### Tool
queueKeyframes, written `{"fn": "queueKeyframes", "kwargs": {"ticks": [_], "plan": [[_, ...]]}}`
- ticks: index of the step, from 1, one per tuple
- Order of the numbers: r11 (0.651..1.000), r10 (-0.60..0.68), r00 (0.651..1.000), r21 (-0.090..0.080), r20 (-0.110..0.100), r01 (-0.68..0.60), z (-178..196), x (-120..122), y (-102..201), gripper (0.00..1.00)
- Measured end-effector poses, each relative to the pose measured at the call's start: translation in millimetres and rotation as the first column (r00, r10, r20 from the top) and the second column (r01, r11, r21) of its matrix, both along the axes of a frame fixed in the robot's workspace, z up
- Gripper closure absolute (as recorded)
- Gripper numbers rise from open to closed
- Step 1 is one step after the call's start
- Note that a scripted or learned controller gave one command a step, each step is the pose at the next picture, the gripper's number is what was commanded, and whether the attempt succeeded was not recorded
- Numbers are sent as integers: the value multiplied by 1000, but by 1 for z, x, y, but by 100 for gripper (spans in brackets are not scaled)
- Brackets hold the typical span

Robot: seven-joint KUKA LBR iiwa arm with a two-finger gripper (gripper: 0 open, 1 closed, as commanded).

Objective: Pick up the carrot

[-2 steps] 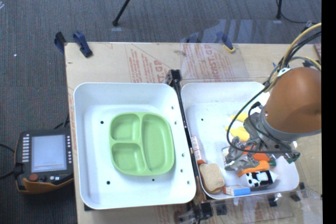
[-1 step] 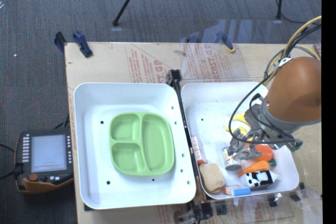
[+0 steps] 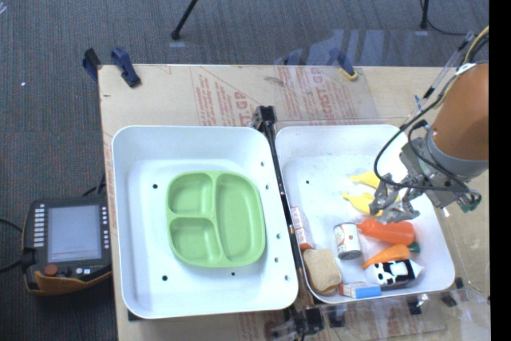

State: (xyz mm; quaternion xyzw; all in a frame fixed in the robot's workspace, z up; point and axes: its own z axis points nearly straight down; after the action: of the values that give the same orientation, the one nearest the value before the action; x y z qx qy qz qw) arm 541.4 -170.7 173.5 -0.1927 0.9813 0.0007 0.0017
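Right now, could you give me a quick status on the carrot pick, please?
Gripper low in the right bin, over the carrot's left end. Carrot flat, not lifted. Can and yellow pieces close by.

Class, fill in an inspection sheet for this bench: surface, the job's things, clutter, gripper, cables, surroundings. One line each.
Surface: two white bins, left bin and right bin, on a brown board.
Job's things: carrot lying in the right bin.
Clutter: green divided plate in the left bin; small can, bread piece, yellow pieces, black-and-white toy.
Gripper: gripper low over the carrot's left end; grip unclear.
Cables: black cable looping beside the arm.
Surroundings: pendant on grey carpet, left of the bench.
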Motion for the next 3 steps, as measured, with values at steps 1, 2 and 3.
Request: {"fn": "queueKeyframes", "kwargs": {"ticks": [1, 2, 3], "plan": [[1000, -1, 1000, 1, -1, 1, 0, 0, 0, 0], [955, 296, 955, -2, 16, -296, -64, -18, -22, 0], [917, 400, 916, -30, 34, -399, -69, -32, -8, 0]]}}
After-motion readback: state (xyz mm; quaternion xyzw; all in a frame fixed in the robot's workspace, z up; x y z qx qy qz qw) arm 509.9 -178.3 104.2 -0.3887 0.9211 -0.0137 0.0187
